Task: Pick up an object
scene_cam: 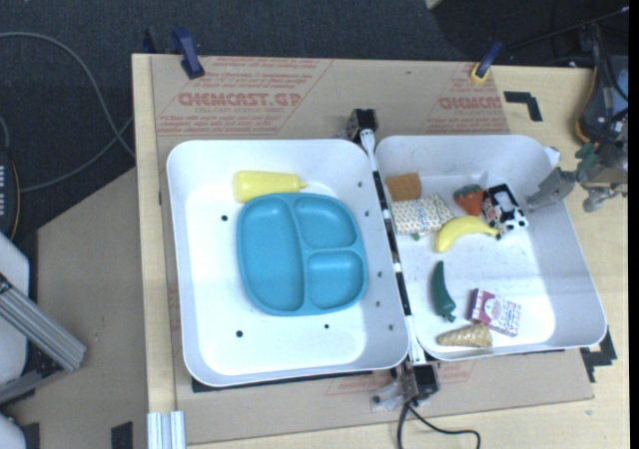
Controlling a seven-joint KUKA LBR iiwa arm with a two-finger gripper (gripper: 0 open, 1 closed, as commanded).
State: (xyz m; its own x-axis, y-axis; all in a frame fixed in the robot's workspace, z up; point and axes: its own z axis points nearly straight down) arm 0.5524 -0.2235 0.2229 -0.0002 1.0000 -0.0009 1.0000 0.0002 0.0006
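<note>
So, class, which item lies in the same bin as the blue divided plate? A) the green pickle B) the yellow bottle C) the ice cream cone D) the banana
B: the yellow bottle lies just above the blue divided plate in the left bin.

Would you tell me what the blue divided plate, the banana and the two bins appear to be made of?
The blue divided plate looks like moulded plastic, matte: one even colour, soft rounded ridges. The banana seems a plastic toy, smooth with uniform yellow, though real fruit cannot be ruled out. The left bin and right bin look like thin white plastic with a slight sheen and rounded corners.
</note>
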